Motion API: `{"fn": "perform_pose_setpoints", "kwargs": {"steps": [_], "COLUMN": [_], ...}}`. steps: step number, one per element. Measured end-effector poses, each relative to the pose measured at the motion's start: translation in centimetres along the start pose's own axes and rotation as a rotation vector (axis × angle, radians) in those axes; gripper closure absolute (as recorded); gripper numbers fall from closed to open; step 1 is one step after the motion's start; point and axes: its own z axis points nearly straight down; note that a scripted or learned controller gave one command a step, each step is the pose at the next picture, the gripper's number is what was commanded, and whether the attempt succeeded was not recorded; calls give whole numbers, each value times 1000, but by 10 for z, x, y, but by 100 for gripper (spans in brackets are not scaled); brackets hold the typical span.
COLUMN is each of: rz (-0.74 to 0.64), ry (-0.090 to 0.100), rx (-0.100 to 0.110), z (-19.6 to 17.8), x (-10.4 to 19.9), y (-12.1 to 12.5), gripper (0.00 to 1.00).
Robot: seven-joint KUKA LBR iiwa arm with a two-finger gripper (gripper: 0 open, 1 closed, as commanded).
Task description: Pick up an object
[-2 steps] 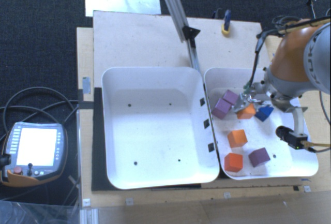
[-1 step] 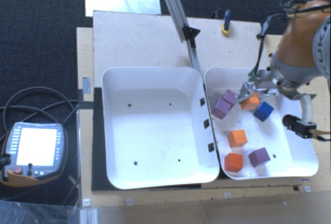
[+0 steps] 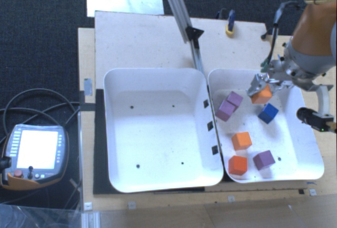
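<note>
A: Camera view first. Where is the gripper?

B: Over the right bin, near its upper wall, at about twelve o'clock from the bin's middle. The arm comes in from the right.

A: And the orange block by it?

B: It sits right at the fingertips, just on the six o'clock side, part hidden by the metal. It looks to lie between the fingers, but I cannot tell whether they are clamped on it or merely around it. I also cannot tell if it is off the floor.

A: Its long axis?

B: It looks like a cube, so no long axis to speak of. One corner points toward seven o'clock.

A: What else is in that bin?

B: A purple pair at nine o'clock from the gripper, touching each other. A blue cube at five o'clock, near the orange block but apart. Lower down, an orange cube, a red-orange cube and a purple cube.

A: And the left bin?

B: Only its dark floor dots.

A: Your judgement?

B: The coming move turns on the block being directly under the jaws; a straight lift would test the hold.
</note>
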Motion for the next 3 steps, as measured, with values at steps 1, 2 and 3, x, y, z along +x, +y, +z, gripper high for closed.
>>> {"fn": "perform_pose_setpoints", "kwargs": {"steps": [1,2,3], "rz": [-5,-5,-6], "ry": [3,3,3], "rx": [7,6,5], "z": [13,29,38], "x": [54,105,155], "y": [6,21,41], "gripper": [100,100,100]}}
